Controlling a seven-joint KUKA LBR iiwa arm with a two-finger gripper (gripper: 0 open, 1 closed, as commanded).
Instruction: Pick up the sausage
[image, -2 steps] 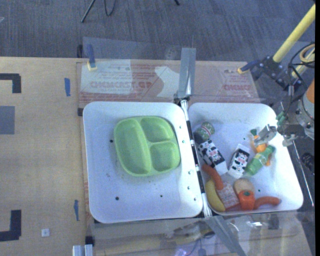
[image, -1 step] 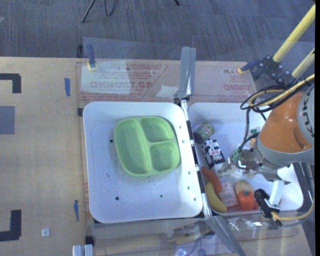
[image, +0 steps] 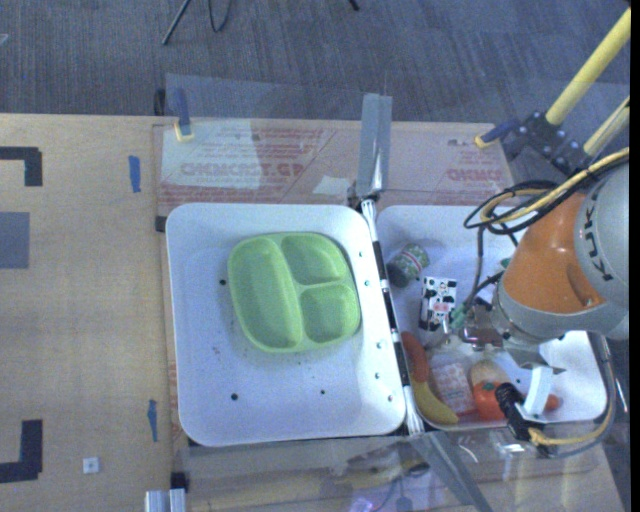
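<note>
mirrored print is seen on the cardboard (image: 300, 160) behind the bins, unreadable. the sausage (image: 415, 358) lies at the right bin's (image: 590, 400) left wall, beside a banana (image: 433, 402). the gripper's (image: 470, 335) state cannot be told.

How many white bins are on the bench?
2. The left white bin holds a green divided plate. The right white bin sits beside it, with small toy foods in it and the arm over it.

Divided plate (image: 294, 291) in left bin (image: 200, 400); sausage (image: 415, 357) seemingly right.
</note>
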